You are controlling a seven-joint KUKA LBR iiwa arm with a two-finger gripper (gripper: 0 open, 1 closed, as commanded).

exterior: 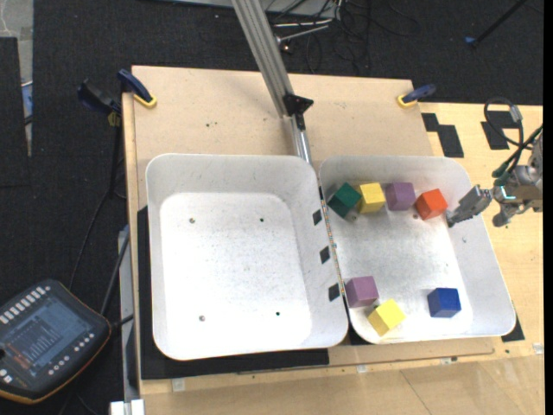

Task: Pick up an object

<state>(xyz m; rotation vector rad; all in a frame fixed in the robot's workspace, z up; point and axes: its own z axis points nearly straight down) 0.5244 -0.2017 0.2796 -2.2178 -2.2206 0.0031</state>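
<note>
Bench (363, 111): pale wood board, two white bins on it side by side.

Left bin (164, 258) and right bin (484, 271) touch along their inner edges at mid-bench, both toward the near side, leaving bare wood behind them. Black pad (233, 361) pokes out under the left bin's near edge. Yellow-tipped blue clamps grip the far corners: left clamp (136, 89), right clamp (415, 95). Black squares (445, 132) marked on the wood at far right. A metal rail (263, 41) crosses the far edge at a slant and ends at the seam between the bins.
</note>
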